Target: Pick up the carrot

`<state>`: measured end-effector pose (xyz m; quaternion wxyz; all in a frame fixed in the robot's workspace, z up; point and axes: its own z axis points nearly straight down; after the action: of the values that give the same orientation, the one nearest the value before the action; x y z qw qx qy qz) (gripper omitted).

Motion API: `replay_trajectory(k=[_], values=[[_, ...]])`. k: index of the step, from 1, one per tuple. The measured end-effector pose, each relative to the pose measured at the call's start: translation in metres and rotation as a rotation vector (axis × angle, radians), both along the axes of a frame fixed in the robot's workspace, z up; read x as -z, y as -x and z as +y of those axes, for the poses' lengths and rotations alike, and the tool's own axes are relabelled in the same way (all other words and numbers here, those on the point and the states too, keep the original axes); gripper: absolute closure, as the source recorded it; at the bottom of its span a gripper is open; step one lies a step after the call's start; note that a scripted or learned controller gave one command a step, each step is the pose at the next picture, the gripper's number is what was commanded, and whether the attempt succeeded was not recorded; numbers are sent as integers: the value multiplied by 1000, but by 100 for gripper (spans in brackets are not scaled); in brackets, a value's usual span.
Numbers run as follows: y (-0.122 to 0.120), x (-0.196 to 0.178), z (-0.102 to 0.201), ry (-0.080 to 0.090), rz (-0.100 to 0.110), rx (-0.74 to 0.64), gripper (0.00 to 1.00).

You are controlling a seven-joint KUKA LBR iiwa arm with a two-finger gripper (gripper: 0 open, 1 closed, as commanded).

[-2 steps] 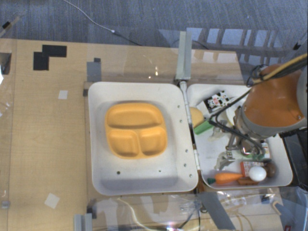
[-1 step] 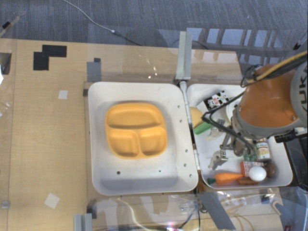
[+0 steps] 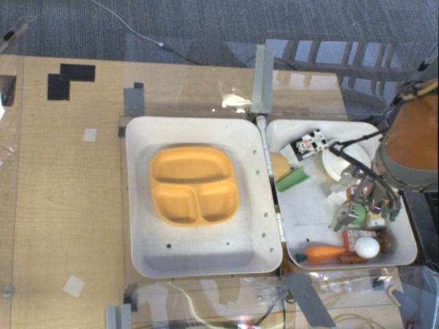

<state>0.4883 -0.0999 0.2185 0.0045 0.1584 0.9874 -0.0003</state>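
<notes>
Right bin [image 3: 305, 214], shallow white plastic with rounded corners. At its 6 o'clock edge, nearest the camera: the carrot [image 3: 326, 254], a smooth orange tapered piece lying flat on the bin floor, tip toward 9 o'clock, thick end touching a small red-and-white item [image 3: 352, 241]. Just beside that, at 5 o'clock of the bin: a white egg [image 3: 368, 247], glossy and oval.

Above the carrot, toward 3 o'clock of the bin: the gripper [image 3: 351, 211], metal fingers hung with cables, poised over the floor well apart from the carrot; whether the fingers are spread or pressed together cannot be told. The arm [image 3: 411, 149], with its broad orange band, enters from 3 o'clock.

At 10 o'clock of the bin floor: a green bar-shaped block [image 3: 292, 179], tilted, touching a pale yellow rounded piece [image 3: 278, 163]. At 12 o'clock: a small white printed card or packet [image 3: 310, 144] and a white disc [image 3: 337, 164].

Left bin [image 3: 144, 204], same white plastic. Centre: an orange-yellow tray [image 3: 194, 185], matte, rounded, with three compartments.

Bench [image 3: 62, 204]: pale wood grain; black square markings [image 3: 70, 79] at 11 o'clock.
</notes>
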Motion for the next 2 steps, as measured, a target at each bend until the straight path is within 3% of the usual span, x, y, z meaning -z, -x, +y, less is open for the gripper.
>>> replay_trajectory(k=[1,2], values=[[-1,121,10,-3,-2,232,0],[-3,110,11,-3,-5,225,100]])
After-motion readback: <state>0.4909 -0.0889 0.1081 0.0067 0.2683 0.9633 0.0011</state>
